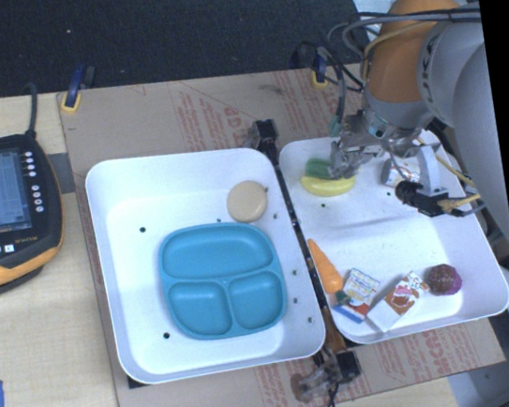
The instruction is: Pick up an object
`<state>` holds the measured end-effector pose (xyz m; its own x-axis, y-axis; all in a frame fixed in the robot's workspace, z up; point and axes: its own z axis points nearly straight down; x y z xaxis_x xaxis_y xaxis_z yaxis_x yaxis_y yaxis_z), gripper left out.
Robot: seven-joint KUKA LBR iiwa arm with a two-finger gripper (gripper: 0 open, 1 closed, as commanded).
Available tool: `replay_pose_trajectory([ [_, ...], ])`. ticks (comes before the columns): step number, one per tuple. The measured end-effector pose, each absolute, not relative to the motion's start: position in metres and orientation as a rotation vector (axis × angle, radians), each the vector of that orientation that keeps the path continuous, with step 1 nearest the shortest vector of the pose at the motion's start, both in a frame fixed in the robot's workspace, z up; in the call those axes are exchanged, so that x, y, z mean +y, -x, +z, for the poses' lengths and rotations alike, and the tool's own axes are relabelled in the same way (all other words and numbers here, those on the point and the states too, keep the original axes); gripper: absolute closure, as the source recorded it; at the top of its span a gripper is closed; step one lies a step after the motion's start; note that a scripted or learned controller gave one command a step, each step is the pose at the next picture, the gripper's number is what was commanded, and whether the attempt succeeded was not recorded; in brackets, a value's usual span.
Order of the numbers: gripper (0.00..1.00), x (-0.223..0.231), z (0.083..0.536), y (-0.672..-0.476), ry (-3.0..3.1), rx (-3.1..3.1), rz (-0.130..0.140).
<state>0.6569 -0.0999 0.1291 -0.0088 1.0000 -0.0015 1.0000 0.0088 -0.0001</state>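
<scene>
Over the right bin's [478, 306] far corner, my end effector [350, 157] hovers at the yellow banana [327, 184] lying there, its grip state unclear to me, so nothing is lifted yet.

In the right bin [469, 242], bare floor lies open at the centre. A banana [327, 184] blocks eleven o'clock; a carrot [326, 268] lines nine o'clock; small packets [382, 297] and a purple ball [443, 279] crowd six o'clock.
</scene>
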Motion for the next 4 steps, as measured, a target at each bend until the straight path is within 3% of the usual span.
replay_pose_trajectory([
  [1, 1.0, -0.087, 0.193, -0.602, -2.221, 2.225, -0.002],
  [2, 0.0, -0.087, 0.192, -0.602, -2.222, 2.226, -0.003],
  [3, 0.0, -0.094, 0.094, -0.656, -2.216, 2.23, -0.007],
  [4, 0.0, -0.1, 0.126, -0.657, -2.218, 2.226, -0.001],
])
